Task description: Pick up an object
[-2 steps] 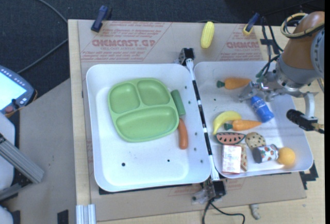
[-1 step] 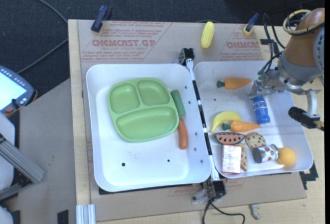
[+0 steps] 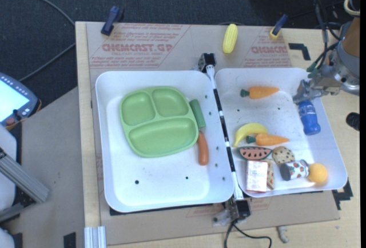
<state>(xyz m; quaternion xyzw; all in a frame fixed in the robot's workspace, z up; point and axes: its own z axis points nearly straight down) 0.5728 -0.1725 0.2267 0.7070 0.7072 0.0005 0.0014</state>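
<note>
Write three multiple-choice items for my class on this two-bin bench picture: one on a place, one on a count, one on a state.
1. Where does the green divided plate lie?
A. left bin
B. right bin
C. on the cardboard

2. How many toy carrots lie in the right bin?
A. one
B. two
C. four

3. How does the blue bottle sit?
A. standing upright
B. lying on the bin floor
C. stacked on the banana

Answers: 1 A, it fills the left bin. 2 B, one carrot near the top, another carrot beside the banana. 3 B, it lies flat below the end effector.
</note>
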